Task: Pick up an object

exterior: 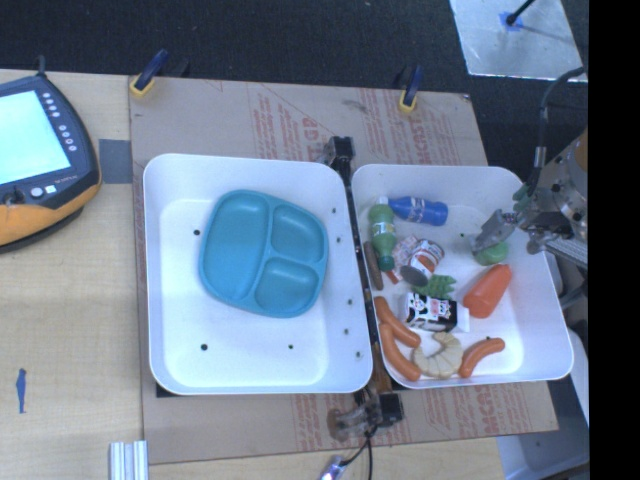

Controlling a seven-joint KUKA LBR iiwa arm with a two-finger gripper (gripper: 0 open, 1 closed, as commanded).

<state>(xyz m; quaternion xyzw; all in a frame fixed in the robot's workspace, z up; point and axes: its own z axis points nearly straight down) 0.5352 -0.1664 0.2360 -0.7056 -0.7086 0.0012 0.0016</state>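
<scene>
Rt bin [540,358]: toys crowd arm [545,218]; carrot [488,291] adjacent.

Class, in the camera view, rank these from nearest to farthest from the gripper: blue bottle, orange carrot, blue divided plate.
1. Orange carrot, right bin, just below-left of the gripper.
2. Blue bottle, right bin's far side.
3. Blue divided plate, left bin.

A teach pendant [40,163] lies left of the bench clamps [149,72].

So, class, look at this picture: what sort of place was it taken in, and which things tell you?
Probably a robot test bench: two white bins clamped on taped cardboard, toy food, and a control tablet.
</scene>
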